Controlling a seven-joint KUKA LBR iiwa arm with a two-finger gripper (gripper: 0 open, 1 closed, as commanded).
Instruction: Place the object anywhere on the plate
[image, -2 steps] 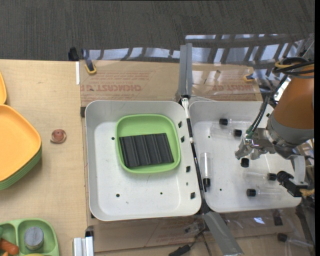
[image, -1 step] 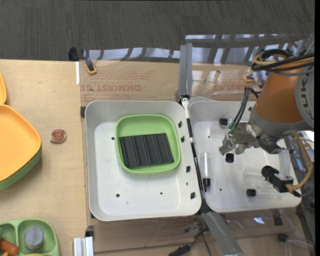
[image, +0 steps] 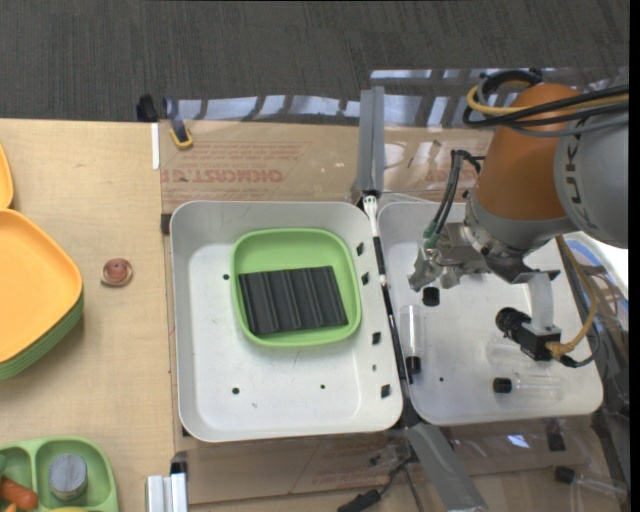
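Observation:
A green plate sits in the left white bin, toward its far side. A dark grey ridged rectangular object lies flat on the plate and covers most of its middle. My gripper hangs over the left part of the right white bin, to the right of the divider between the bins and apart from the plate. The orange wrist band and the grey arm hide the far part of the right bin.
A clear tube lies at the right bin's left edge, another clear piece near its front right. A stack of orange plates, a small reddish knob and a green divided tray lie left of the bins.

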